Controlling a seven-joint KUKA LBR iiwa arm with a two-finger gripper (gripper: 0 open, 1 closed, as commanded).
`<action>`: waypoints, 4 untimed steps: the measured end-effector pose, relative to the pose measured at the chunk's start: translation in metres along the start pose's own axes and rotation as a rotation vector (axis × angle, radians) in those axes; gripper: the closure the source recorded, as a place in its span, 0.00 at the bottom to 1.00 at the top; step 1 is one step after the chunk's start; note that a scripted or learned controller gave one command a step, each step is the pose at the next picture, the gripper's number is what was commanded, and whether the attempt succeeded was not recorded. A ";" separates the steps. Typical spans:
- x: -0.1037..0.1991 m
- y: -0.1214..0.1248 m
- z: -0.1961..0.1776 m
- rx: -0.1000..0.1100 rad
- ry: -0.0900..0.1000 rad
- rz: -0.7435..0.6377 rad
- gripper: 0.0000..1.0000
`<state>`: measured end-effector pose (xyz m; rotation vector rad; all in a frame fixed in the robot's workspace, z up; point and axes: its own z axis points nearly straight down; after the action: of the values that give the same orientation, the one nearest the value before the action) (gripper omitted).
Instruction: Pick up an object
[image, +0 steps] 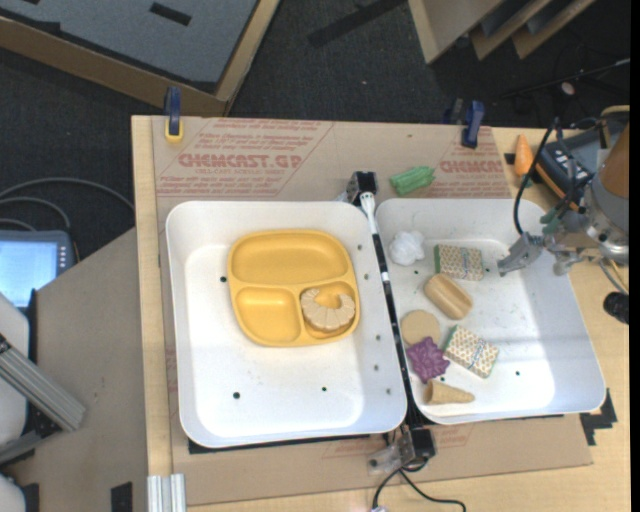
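Bread roll (448, 296) left-below end effector (519, 255), apart; fingers seemingly empty.

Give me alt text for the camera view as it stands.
The gripper hangs over the right bin, right of its small items: a white ball, two patterned blocks, a tan roll and a purple piece. The left bin holds a yellow divided plate.
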<state>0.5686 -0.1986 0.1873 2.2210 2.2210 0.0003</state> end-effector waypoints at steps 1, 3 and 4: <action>0.065 0.039 0.108 0.004 0.005 -0.006 0.00; 0.061 0.040 0.093 -0.002 0.000 -0.001 0.00; 0.030 -0.012 0.104 0.007 0.001 0.004 0.00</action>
<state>0.5569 -0.1690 0.0838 2.2302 2.2205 -0.0063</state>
